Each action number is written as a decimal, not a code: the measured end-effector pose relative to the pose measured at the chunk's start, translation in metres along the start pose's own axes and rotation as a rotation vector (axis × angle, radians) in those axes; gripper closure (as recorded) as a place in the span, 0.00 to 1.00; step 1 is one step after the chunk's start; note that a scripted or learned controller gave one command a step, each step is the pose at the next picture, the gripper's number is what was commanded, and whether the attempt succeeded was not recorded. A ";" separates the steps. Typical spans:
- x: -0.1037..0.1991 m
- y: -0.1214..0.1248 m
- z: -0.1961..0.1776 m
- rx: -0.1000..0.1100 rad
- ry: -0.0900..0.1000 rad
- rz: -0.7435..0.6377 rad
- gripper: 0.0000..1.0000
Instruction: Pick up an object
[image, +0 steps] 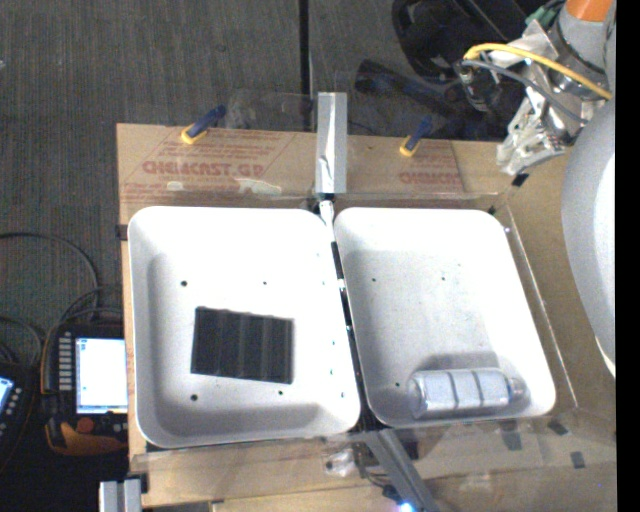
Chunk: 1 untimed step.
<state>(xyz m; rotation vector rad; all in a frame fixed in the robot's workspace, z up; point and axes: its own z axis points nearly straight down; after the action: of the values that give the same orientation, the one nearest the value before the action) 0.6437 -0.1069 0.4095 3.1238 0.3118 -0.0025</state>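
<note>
No grasp has been started: the step in hand is judged to be the approach, with a target not yet committed to. 2 shallow white bins are seen side by side on the bench. In the left bin a flat black ridged object lies on the floor, slightly left of centre and toward the near side, apart from all walls. In the right bin a grey ribbed object lies along the near wall, close to the near right corner and seemingly touching the rim slope. The gripper is held high at the upper right, beyond the far edge of the right bin and over the brown board, well apart from both objects. Whether it is spread or pressed together cannot be told, since the tool is small and cluttered by yellow cable. Nothing is seen held by it. The arm's pale body is seen along the right side, with the orange band at the top. The next move is judged to call for travel over 1 bin, alignment above the chosen object, and a vertical descent; the grey one, being against the wall, may be harder to straddle.
</note>
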 end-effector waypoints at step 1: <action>-0.017 -0.042 0.021 0.002 -0.002 -0.002 1.00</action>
<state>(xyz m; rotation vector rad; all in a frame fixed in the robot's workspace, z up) 0.6186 -0.0694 0.3884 3.1248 0.3148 -0.0064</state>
